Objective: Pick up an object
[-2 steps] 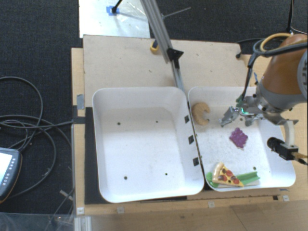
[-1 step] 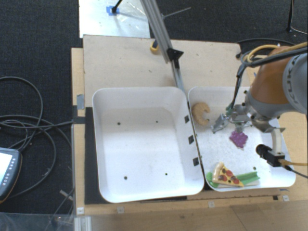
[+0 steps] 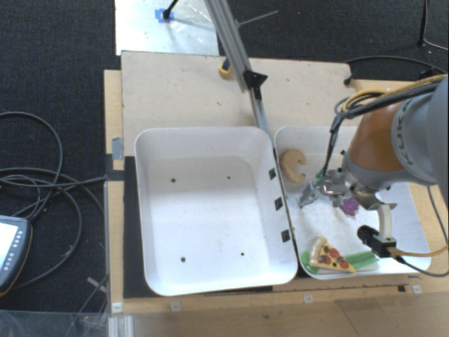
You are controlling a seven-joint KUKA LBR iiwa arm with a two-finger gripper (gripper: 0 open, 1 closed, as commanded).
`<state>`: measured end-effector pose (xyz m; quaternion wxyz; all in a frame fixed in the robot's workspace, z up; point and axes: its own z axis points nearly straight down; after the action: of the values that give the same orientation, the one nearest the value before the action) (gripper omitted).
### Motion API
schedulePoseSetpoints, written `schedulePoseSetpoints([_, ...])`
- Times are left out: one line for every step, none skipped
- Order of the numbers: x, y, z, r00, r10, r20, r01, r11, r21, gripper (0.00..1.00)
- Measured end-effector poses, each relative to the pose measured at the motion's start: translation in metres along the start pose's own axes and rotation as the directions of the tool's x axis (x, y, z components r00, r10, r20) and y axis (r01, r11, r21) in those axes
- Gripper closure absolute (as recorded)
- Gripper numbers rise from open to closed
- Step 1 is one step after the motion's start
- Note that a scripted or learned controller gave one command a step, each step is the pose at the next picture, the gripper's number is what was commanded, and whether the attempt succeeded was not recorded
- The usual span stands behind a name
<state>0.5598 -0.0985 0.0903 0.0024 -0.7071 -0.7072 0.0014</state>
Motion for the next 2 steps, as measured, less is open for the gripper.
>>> schedulePoseSetpoints([0.0,0.0,0.0,1.0,0.001,0.001,-0.001,1.0,-0.005,0.0])
schedulePoseSetpoints([0.0,0.001,-0.011,1.0,0.001,0.0,-0.001,1.0,-0.008,1.0])
